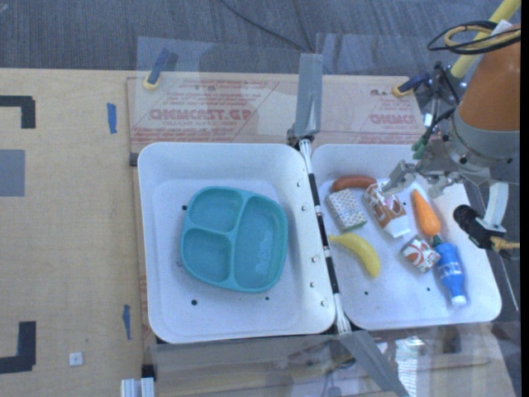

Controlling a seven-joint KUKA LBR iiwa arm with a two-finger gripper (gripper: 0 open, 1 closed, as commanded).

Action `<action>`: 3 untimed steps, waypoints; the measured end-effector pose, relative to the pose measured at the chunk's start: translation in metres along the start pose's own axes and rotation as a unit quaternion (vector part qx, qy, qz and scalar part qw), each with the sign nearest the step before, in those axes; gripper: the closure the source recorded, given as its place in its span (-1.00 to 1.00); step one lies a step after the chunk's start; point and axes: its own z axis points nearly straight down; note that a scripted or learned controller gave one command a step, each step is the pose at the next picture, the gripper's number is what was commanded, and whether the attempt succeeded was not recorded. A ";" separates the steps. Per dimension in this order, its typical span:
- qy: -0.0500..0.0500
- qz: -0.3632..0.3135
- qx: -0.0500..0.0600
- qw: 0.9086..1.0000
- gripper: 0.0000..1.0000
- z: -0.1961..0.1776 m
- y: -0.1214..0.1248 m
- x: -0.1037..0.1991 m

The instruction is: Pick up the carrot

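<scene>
The orange carrot (426, 214) lies in the right bin (479, 308), near its far right side, with its length running toward the camera. My gripper (420, 180) hangs just over the carrot's far end, open, with one finger toward the red-and-white carton (386, 206) and the other on the carrot's right. Nothing is between the fingers. The grey arm with its orange band (496, 81) comes in from the upper right.
Around the carrot in the right bin lie a sausage (353, 182), a patterned block (347, 209), a banana (360, 251), a small can (419, 255) and a blue bottle (451, 275). The left bin (157, 172) holds a teal divided plate (235, 239).
</scene>
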 end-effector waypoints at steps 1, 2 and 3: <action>0.000 0.118 -0.005 0.993 -1.00 0.086 0.008 -0.056; -0.001 0.332 -0.006 0.943 -1.00 0.087 0.005 -0.029; 0.004 0.300 -0.024 0.954 -1.00 0.102 0.013 -0.075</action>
